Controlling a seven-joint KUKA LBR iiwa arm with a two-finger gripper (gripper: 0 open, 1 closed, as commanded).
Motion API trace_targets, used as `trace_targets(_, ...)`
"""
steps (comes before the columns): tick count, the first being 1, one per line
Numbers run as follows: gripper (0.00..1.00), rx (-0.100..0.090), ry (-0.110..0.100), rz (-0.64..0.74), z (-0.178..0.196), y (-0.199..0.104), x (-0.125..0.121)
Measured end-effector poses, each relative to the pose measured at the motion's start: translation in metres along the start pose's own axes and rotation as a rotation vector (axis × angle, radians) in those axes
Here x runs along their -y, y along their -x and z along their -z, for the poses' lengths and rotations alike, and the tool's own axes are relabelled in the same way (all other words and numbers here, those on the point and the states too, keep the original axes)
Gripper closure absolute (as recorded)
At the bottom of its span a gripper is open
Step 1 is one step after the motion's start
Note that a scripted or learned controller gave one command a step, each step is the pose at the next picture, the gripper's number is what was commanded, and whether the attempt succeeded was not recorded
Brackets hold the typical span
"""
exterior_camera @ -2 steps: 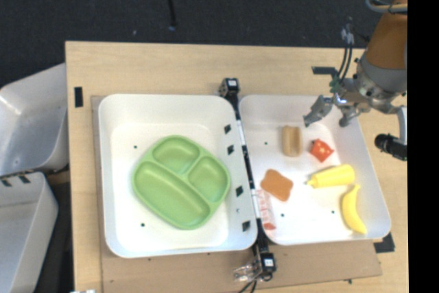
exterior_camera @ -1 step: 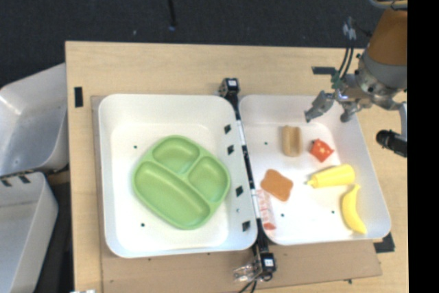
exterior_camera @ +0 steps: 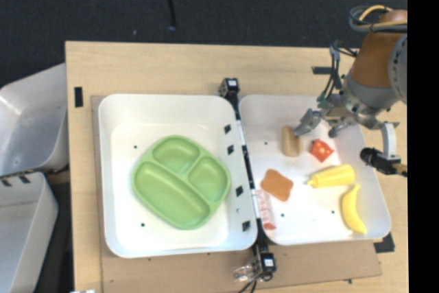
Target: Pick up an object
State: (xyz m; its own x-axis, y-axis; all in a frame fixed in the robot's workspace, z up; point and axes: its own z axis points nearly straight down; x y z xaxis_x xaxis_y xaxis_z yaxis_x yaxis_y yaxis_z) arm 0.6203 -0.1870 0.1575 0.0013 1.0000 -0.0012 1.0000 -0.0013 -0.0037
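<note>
My gripper [exterior_camera: 322,127] hovers over the back of the right bin [exterior_camera: 302,230], its two fingers spread apart, so it is open with nothing between them. Just in front of it lies a small red piece [exterior_camera: 321,149]. A tan roll-shaped piece [exterior_camera: 291,141] sits under the left finger's tip, a little to its left. Farther forward are a brown toast-like slice [exterior_camera: 276,184], a yellow bottle-like piece [exterior_camera: 331,176] lying on its side, and a banana [exterior_camera: 352,209] at the bin's front right.
The left bin [exterior_camera: 116,216] holds a green divided plate [exterior_camera: 180,180]. A black-clipped divider [exterior_camera: 241,161] runs between the bins. The grey arm with its orange band [exterior_camera: 377,62] comes in from the upper right.
</note>
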Motion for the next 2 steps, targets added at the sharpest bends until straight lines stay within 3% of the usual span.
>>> trace_targets(1, 0.00, 0.001, 0.003, -0.004, -0.052, 0.001, 0.000)
trace_targets(2, 1.00, 0.002, 0.008, -0.005, -0.038, 0.002, -0.001)
